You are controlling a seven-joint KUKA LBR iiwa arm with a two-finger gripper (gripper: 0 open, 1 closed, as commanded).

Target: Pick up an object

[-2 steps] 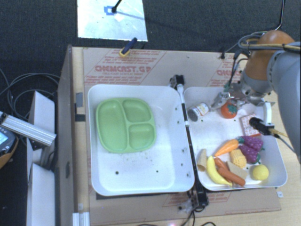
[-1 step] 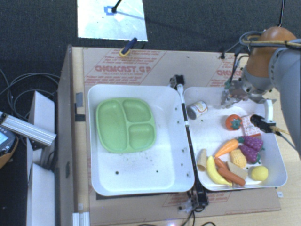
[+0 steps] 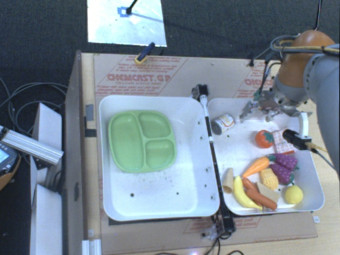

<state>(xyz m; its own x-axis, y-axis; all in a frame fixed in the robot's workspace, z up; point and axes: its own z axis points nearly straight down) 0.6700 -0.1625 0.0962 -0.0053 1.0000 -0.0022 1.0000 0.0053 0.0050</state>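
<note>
Tomato (image 3: 264,138) lies in the right bin (image 3: 319,195), just beside and below my end effector (image 3: 258,109), toward the camera. Roundish, no long axis to line up on. Small can (image 3: 224,122) lies left of tomato. I cannot tell how wide my end effector stands; nothing seen in it.

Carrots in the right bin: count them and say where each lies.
2. One carrot lies mid-bin beside the grapes; a darker carrot lies near the front edge beside the banana. Others may hide underneath.
</note>
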